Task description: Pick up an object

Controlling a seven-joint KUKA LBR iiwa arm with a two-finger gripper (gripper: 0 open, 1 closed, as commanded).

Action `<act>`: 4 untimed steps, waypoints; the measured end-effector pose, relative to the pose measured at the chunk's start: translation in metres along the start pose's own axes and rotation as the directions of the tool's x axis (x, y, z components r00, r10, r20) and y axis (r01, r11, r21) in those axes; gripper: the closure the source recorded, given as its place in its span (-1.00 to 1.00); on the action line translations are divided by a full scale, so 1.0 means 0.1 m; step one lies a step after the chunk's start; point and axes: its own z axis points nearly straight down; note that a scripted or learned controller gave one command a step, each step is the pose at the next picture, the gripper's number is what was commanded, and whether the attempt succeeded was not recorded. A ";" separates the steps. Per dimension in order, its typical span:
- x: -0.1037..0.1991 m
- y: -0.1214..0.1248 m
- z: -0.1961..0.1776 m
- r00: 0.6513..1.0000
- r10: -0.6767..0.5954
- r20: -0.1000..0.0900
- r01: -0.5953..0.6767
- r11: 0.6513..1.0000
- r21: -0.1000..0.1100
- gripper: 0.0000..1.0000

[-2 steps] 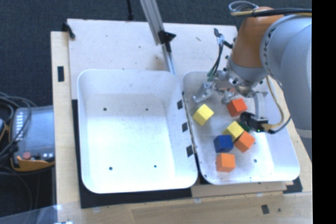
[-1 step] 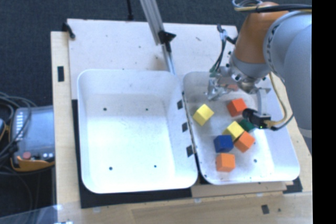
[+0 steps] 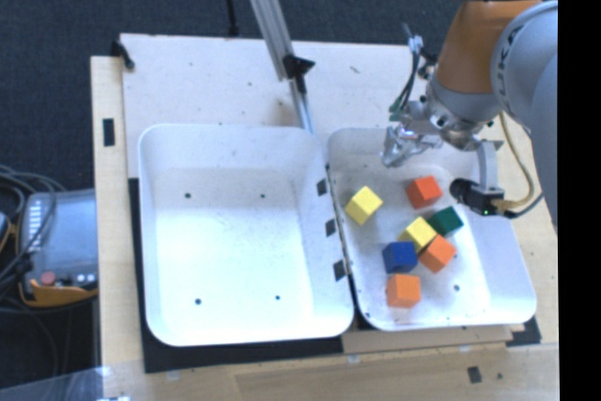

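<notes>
Seven blocks sit loose in the right bin [image 3: 507, 291]: a lone yellow block [image 3: 363, 204], an orange-red block [image 3: 423, 192], then a tight cluster of yellow [image 3: 420, 231], green [image 3: 446, 221], blue [image 3: 400, 256] and two orange ones [image 3: 438, 253] [image 3: 404, 289]. I see the gripper [image 3: 402, 148] above the bin's far end, nothing between its fingers; how wide they stand I cannot tell. Left bin [image 3: 150, 230] alongside.

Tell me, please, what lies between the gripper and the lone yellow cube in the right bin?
Nothing: in the camera view, only bare white floor of the right bin separates the gripper from the yellow cube.
</notes>
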 end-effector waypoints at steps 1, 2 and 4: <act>-0.02 0.05 -0.65 1.000 -0.012 0.001 0.012 1.000 -0.003 1.00; -0.03 0.06 -0.88 1.000 -0.013 0.000 0.013 1.000 0.001 1.00; 0.96 -0.04 -0.76 1.000 -0.017 -0.002 0.017 1.000 0.006 1.00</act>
